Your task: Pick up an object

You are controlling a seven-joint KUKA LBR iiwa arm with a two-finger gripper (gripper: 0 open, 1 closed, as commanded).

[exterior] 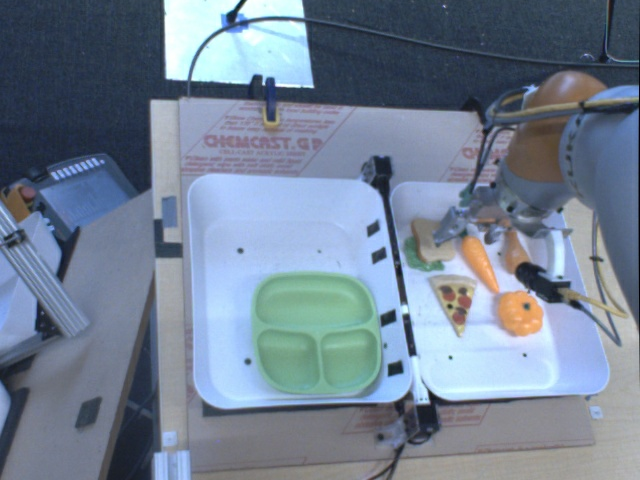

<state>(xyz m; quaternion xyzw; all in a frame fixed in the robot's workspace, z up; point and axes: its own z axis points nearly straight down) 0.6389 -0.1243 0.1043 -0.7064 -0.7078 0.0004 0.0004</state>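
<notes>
Gripper (470, 213) hangs low over the right bin (500, 363), just above the sandwich (430, 243) and beside the carrot (478, 260); I cannot tell its state. I judge the carrot a light, stiff, smooth plastic toy, likely to slip, and best pinched across its thick upper end.

Grey arm (600, 138) enters from the right, orange band (545, 128) above the wrist. Wrist bent downward, gripper (462, 223) low and angled left.
</notes>
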